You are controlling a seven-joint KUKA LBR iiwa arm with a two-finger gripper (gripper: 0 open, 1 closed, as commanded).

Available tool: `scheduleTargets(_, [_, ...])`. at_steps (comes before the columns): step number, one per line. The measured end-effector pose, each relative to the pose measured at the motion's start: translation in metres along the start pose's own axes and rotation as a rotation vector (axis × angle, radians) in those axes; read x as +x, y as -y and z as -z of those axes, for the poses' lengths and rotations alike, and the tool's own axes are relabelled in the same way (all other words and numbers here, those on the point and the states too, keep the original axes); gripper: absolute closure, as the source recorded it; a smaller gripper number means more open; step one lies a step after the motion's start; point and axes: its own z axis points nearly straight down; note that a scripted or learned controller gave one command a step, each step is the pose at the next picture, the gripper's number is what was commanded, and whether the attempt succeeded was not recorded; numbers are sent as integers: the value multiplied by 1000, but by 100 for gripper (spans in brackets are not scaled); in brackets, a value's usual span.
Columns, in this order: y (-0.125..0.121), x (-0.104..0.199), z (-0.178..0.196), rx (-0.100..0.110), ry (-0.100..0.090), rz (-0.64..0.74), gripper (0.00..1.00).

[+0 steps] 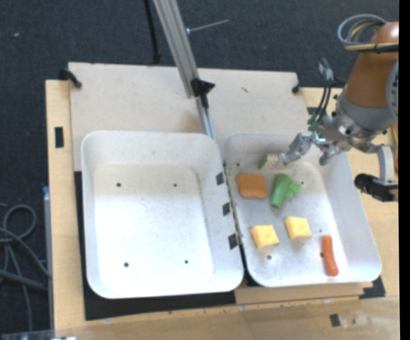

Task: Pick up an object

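1. A green toy (pixel 283 190) lies in the right bin (pixel 350 211), just near and left of the claw (pixel 311 149), which hangs above the bin's far edge.
2. Whether the claw is open or closed cannot be told.
3. An orange block (pixel 251 185), two yellow blocks (pixel 264 236) and a red stick (pixel 328 254) lie around it; a small green piece (pixel 263 161) is hard to make out.
4. The left bin (pixel 155 211) sits on a wooden bench (pixel 134 94) over dark carpet (pixel 20 34).

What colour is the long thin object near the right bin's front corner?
The long thin object is orange-red, seen in the camera view.

Dark carpet floor (pixel 63 20) surrounds a light wooden counter (pixel 59 190). A pale board (pixel 134 98) lies on the counter's far half. An aluminium post (pixel 175 34) rises at a slant. Black cables (pixel 6 239) lie at left. Lighting even.
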Motion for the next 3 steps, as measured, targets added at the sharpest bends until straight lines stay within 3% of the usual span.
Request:
scheduleTargets(1, [-1, 0, 3, -5, 2, 2, 0])
scheduleTargets(3, [2, -3, -112, 1, 3, -5, 0])
